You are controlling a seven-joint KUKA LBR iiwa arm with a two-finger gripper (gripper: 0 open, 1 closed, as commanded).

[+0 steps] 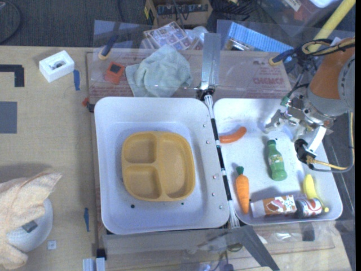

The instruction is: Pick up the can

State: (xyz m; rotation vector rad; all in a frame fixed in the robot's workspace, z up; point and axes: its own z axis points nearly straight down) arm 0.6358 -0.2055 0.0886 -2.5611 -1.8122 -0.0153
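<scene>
My end effector (280,117) hovers over the far part of the right shallow white bin (251,109); I cannot tell its opening, and nothing shows in its grip. The cylindrical orange-and-white can (286,206) lies on its side well nearer the camera than my end effector, against the bin's near wall.

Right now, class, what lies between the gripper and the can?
In the camera view, the green bottle lies between the gripper and the can, on the white right bin floor.
</scene>
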